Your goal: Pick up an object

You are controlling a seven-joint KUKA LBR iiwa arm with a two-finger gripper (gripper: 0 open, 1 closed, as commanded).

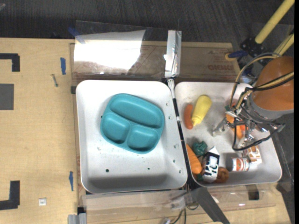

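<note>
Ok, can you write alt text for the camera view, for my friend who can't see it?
The robot's gripper hangs over the right bin, among a yellow bottle, carrots and other small toys. The left bin holds a teal divided plate.

One camera hangs fixed above the bench (32, 125), looking down at a slant on the left bin (88, 171) and the right bin (273, 171), from fairly close. The arm (278, 85) enters from the right.

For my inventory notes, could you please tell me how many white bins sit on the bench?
2: the left bin holds a teal divided plate; the right bin holds the small toys under the arm.
</note>
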